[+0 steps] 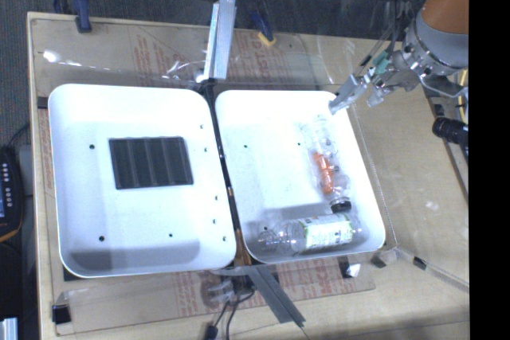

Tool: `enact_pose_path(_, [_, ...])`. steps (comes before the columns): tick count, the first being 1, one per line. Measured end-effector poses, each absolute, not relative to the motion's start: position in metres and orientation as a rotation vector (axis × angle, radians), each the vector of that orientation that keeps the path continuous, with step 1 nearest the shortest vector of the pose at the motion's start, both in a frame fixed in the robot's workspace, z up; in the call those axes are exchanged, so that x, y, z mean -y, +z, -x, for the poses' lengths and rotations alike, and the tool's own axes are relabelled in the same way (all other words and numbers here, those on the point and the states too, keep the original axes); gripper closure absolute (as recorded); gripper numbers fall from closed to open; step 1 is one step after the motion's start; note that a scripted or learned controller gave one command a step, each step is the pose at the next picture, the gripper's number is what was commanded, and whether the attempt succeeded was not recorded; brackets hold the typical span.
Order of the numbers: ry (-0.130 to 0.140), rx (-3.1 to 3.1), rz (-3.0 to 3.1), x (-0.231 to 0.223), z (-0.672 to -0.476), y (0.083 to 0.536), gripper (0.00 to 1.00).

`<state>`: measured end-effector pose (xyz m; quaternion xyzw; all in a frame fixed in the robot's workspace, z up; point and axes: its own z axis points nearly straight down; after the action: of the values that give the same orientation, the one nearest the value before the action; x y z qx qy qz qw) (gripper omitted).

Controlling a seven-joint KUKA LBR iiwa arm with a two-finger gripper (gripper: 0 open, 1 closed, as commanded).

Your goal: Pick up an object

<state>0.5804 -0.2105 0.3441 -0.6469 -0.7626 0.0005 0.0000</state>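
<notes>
**Gripper hanging at the right bin's far corner, nothing visibly in its grasp**

The gripper (pixel 344 101) is hanging over the far right corner of the right bin (pixel 263 163), its tip just at the rim. How far it is opening cannot be told; the tip is small and blurred, and nothing is showing in its grasp. The arm (pixel 442 20) is reaching in from the right, its orange band being cut off at the frame's edge.

2 clear bottles are lying in the right bin. 1 bottle with an orange label (pixel 325 163) is lying along the right wall, near the gripper but apart from it. A larger bottle with a white label (pixel 315 235) is lying along the near wall. Both are transparent and hard to outline against the white.

The left bin (pixel 80 211) is holding a dark ribbed block (pixel 150 162). A metal bar (pixel 221 40) is standing between the bins at the far side. 2 blue clamps (pixel 80 10) are gripping the bench's far edge.
</notes>
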Motion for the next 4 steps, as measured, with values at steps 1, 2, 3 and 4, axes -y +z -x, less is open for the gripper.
enact_pose_path(1, [0.004, 2.5, 1.896, 0.21, -0.565, 0.242, 0.0])
enact_pose_path(2, [0.002, 2.571, 1.801, 0.21, -0.506, 0.228, 0.0])
enact_pose_path(3, [0.004, 2.558, 1.813, 0.21, -0.551, 0.154, 0.0])
enact_pose_path(4, [0.002, 2.609, 1.746, 0.211, -0.558, 0.161, 0.0])
